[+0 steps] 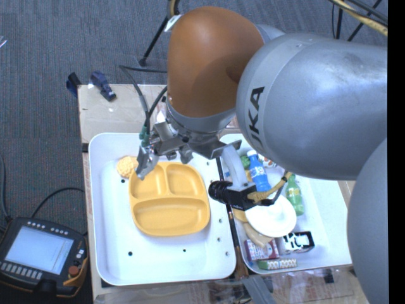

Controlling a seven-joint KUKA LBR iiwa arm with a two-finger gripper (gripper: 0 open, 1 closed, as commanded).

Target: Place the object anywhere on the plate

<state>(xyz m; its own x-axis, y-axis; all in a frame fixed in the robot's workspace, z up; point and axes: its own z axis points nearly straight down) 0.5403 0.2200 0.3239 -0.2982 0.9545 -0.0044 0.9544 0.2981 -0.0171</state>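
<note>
Grey carpet surrounds the table (101,109); at frame's centre-left, a small yellow bumpy object (126,166) lies in the left bin (107,233), just beside the yellow plate (169,204); it looks light (maybe soft), best pinched across its middle; the pincer (144,167) hangs beside it, its opening unclear.

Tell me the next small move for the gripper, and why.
Probably shift left and lower over the yellow lumpy object: it lies in the left bin just off the yellow plate, and the gripper beside it holds nothing visible.
</note>
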